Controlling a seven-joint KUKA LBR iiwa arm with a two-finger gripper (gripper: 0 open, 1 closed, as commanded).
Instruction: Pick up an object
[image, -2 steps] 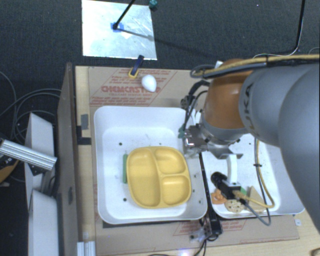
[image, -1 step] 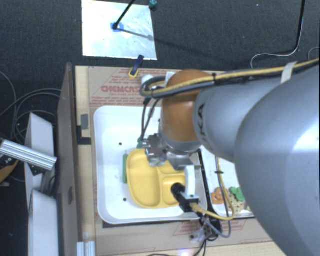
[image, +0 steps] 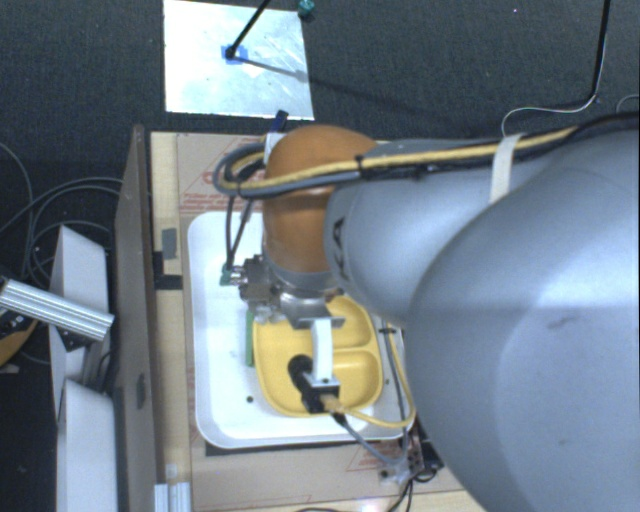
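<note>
Dark carpet (image: 80, 100) is surrounding the bench (image: 190, 170), and a shiny, crinkled sheet (image: 240, 60) is lying on the floor beyond its far edge. At the left of the view, a silver metal bar (image: 55, 308) is slanting across pale boards beside the bench wall.

You are looking at a white bin (image: 215, 400) sitting on the brown bench top. A yellow dish (image: 270, 375), which appears to be moulded into two compartments, is lying in the near half of this bin, close to its front rim. A thin green strip (image: 248, 338) is showing at the dish's left edge; what it belongs to is too small to tell.

The grey arm (image: 520, 300) is filling the right of the view and reaching across to the bin. Its orange band (image: 300, 200) is standing over the bin's far half, with a bundle of yellow and grey cables (image: 430, 152) running along the top of the arm.

The gripper (image: 295, 305) is pointing down below the band, over the far edge of the yellow dish. Its tip is hidden by the wrist, so you cannot tell whether it is open, closed or touching the dish.
</note>
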